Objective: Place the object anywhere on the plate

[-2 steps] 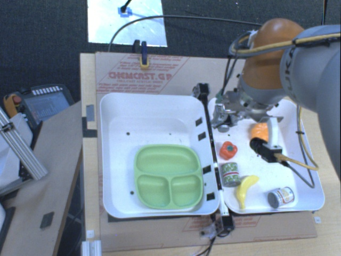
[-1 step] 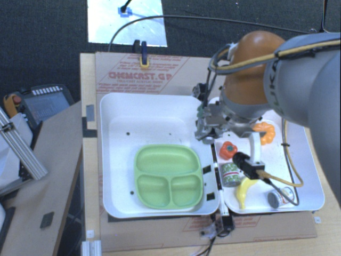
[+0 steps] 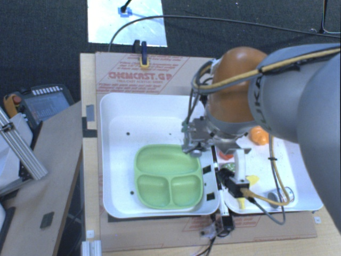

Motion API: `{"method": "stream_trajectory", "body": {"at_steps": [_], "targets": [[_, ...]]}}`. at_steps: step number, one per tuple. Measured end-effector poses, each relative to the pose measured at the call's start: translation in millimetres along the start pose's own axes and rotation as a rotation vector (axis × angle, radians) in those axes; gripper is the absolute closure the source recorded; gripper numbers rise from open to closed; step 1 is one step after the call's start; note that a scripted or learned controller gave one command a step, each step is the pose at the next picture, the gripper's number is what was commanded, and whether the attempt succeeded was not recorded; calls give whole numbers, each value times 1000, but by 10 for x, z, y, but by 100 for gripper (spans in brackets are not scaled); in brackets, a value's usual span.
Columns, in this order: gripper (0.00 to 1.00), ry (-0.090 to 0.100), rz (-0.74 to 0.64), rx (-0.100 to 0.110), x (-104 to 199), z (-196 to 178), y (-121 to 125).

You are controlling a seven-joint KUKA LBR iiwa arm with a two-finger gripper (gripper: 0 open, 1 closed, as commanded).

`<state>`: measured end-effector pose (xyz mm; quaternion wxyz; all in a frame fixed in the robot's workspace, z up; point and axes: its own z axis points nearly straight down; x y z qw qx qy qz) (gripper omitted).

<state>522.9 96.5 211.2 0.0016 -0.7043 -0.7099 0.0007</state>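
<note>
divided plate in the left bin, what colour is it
Light green divided plastic plate, seen clearly in the camera view.

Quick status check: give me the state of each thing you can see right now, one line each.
Green plate: flat in the left bin, nothing on it.
Tool: over the plate's upper right corner; grip hidden.
Orange ball: lying in the right bin, beside the arm.
Yellow item: lying in the right bin.

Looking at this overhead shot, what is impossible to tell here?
- Whether the tool holds anything: the arm's orange band and wrist hide it from above.
- Most of the right bin: the grey arm covers it, leaving an orange object and small yellow and green bits half seen.
- What those small bits are: too small and partly hidden.
- The green plate shows in full.
</note>
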Motion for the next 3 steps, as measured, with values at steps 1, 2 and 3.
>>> {"method": "stream_trajectory", "body": {"at_steps": [1, 2, 3], "targets": [[100, 1, 0, -2, 294, -190, -276], [100, -1, 7, -5, 218, -163, -90], [0, -1, 7, -4, 219, -163, -96]]}}
